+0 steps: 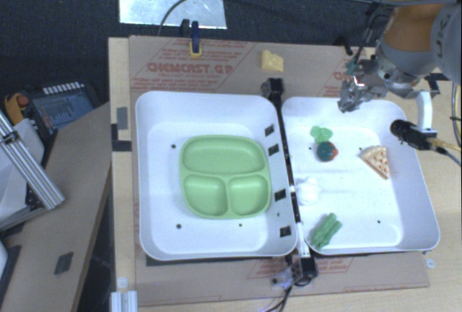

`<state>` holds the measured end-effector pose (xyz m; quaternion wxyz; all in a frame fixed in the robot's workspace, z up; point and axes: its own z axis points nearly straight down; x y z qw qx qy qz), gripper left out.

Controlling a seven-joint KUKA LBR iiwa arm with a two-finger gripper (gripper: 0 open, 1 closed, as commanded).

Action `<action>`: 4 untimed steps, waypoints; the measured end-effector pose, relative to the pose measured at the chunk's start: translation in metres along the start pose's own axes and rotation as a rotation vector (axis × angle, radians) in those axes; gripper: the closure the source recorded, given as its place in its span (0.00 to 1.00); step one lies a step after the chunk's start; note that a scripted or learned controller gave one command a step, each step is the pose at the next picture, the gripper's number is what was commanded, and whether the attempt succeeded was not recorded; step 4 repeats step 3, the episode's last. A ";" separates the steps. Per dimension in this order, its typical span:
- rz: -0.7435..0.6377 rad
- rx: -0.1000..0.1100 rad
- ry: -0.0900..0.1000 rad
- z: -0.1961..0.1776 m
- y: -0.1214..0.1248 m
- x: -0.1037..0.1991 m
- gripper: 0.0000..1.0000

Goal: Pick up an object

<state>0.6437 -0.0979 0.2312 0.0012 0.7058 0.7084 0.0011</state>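
Observation:
My gripper (351, 102) hangs over the far edge of the right bin (411, 191), with nothing visible between its fingers. In that bin lie a small green piece (321, 133), a blue-green-red ball (327, 152) just in front of it, a pizza slice (376, 160) to the right, a white lump (308, 191) near the left wall, and a green bundle (325, 230) at the front. The ball is a short way to the front-left of the gripper.
The left bin (155, 159) holds a green divided plate (224, 175). A yellow block (272, 61) lies on the cardboard behind the bins. A black divider with clips (283, 159) runs between the bins.

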 end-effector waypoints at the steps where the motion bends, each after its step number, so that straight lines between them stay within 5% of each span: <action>1: -0.007 0.002 0.002 -0.002 0.000 0.062 1.00; 3: -0.006 0.002 0.003 0.018 0.003 0.172 1.00; 4: -0.006 0.002 0.003 0.018 0.003 0.172 1.00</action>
